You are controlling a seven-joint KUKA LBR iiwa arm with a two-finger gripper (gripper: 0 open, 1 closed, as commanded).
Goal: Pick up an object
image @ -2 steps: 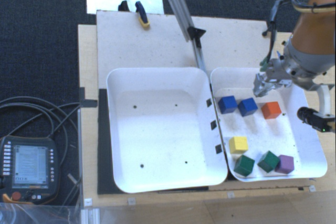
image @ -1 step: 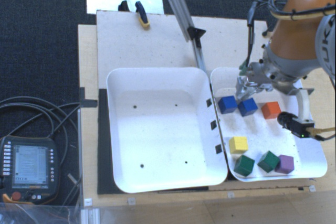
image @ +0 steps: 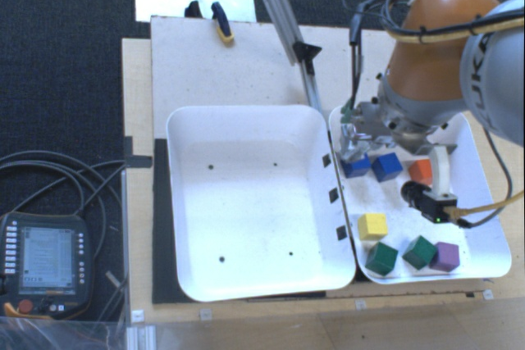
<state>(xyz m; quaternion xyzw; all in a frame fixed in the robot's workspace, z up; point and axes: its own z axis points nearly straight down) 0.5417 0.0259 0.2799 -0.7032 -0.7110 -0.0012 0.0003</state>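
Trouble could come from crowding: your tool hangs over the blue block, touching a second blue block. You cannot tell its state, so it may nudge both.

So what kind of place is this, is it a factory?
More likely a robot lab. A big robot arm reaches over a white bin of coloured toy blocks, and a control pad with cables lies beside the bench.
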